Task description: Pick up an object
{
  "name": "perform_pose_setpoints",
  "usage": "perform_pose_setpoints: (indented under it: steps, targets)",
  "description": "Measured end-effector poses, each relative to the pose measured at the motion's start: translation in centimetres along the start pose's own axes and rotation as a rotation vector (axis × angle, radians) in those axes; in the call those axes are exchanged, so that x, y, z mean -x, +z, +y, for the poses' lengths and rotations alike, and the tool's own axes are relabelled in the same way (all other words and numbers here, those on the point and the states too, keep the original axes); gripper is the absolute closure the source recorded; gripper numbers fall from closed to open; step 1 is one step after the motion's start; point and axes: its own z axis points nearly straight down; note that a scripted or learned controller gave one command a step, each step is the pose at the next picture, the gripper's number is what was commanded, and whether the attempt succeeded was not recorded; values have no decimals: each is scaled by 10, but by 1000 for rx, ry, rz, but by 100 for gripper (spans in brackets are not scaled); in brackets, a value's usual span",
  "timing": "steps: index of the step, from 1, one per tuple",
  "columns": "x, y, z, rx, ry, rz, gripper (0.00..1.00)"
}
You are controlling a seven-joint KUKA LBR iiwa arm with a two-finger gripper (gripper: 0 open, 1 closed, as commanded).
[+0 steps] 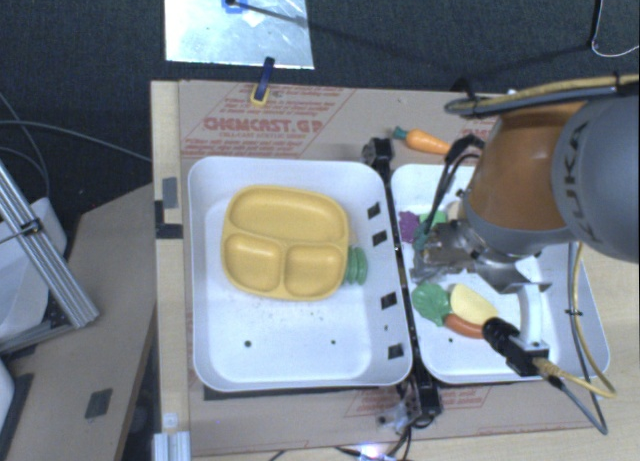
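You are looking at the approach step. The arm [545,174] is hanging over the right bin [590,334], and the tool [440,254] is sitting low above a cluster of toy food: a green piece [432,301], a yellow piece [472,302], an orange piece [462,325] and a purple piece [409,223]. You cannot tell the tool's opening, and nothing is showing in its grip. Judged next: it is needing to descend onto 1 piece and close.

The left bin [300,349] is holding a yellow 3-compartment tray [285,241]. The cardboard [265,121] on the counter is reading "CHEMCAST"; the arm is showing "KUKA" in part.
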Motion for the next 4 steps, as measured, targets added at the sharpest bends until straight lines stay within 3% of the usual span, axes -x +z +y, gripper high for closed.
perform_pose_setpoints:
  steps: [1,2,3,4]
  targets:
    - [3,2,0,-3,7,-1,0]
    - [33,49,22,-7,12,-3,0]
    - [18,-28,-1,2,5,-1,0]
    - [65,50,-4,-11,14,-4,0]
